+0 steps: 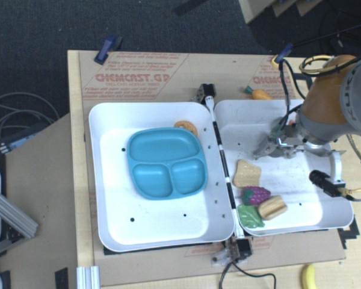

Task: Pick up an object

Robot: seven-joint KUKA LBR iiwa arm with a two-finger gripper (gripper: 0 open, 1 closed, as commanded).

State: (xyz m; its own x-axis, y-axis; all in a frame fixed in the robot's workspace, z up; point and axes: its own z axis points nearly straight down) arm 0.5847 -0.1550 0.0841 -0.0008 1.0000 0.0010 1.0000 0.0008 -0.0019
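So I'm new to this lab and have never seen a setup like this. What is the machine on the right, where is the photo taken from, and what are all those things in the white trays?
The picture comes from one fixed camera above the bench, looking down at a slant. The grey machine with the orange band is a robot arm reaching in from the right. Its pincer hangs over the right bin, and I see nothing held in it; whether it is open or shut is hard to tell.

Two shallow white bins sit side by side. The left bin holds a blue divided plate and a small brown ring-shaped toy just behind it. In the right bin lie toy foods: a slice of bread, purple grapes, a green leafy piece and a tan roll, clustered near the front left corner.
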